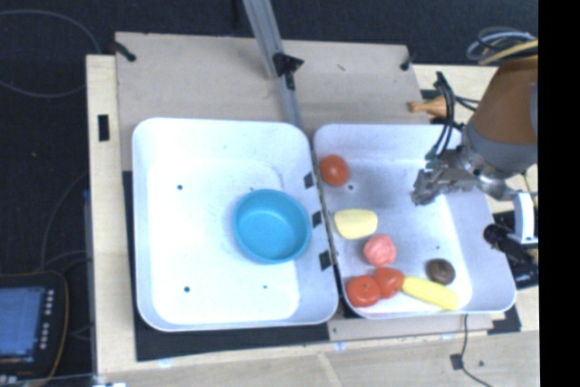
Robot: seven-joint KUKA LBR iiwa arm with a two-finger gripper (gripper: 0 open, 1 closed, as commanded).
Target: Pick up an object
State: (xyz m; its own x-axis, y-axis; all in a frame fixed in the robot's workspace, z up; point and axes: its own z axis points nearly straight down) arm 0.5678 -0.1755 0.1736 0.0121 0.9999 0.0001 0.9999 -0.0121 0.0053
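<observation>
No legible text, labels, brands or numbers anywhere. Small screen (27,326) at lower left glows blue; whatever it displays is too blurred to read.

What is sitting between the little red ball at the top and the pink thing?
A pale yellow lump lies between the red ball and the pink thing, seen in the camera view.

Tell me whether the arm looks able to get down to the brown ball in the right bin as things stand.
Probably yes. The brown ball lies on bare floor of the right bin, apart from the yellow banana below it in the picture. The gripper hangs over the same bin, with nothing between them.
</observation>
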